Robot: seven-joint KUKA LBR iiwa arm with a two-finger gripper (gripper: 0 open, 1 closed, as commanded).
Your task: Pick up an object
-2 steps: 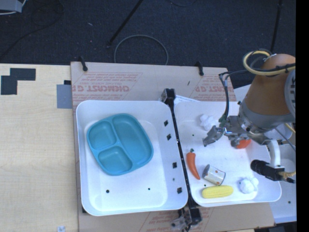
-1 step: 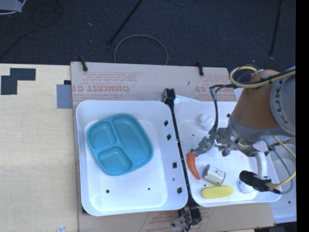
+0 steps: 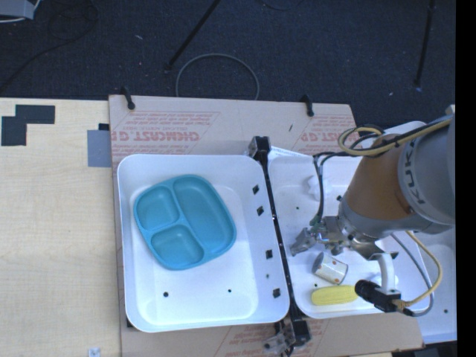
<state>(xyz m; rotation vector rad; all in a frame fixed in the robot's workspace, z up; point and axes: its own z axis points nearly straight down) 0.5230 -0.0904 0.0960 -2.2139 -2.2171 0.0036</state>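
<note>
1. The gripper [image 3: 316,238] hangs low in the right bin [image 3: 297,199]; whether it is wide or narrow, I cannot tell.
2. The yellow corn cob [image 3: 332,296] lies near the bin's front edge, just frontward of the gripper, long axis running left-right.

A light wooden desk [image 3: 52,236] carries a sheet of printed cardboard [image 3: 186,129], and on that sit two shallow white bins side by side. The left bin [image 3: 186,303] holds a blue plate [image 3: 184,220] split into three sections, lying flat toward its upper left. Beyond the desk, dark carpet [image 3: 312,43] shows, with thin cables [image 3: 216,69] looping across it.
</note>
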